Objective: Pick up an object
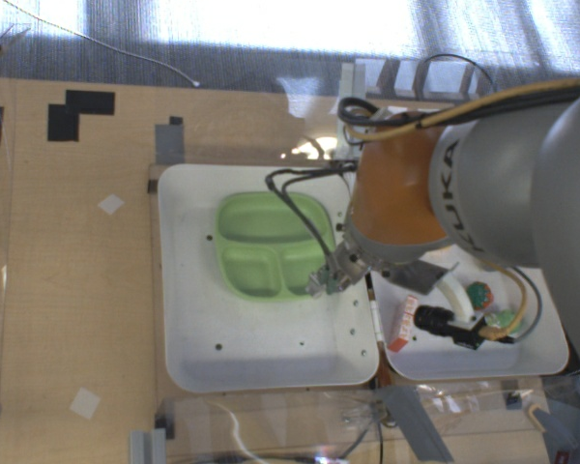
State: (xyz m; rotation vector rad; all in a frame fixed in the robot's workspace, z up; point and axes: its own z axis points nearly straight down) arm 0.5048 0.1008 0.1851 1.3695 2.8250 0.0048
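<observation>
Left white bin (188,356) holds green tray (266,245); claw (327,280) state unclear.

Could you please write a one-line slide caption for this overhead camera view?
KUKA arm reaches into the left bin, end effector at the green tray's right edge.

Legible text: "KUKA" in dark letters, partly visible, running vertically on the grey arm (483,196) beside its orange band. No other lettering or numbers readable.
</observation>
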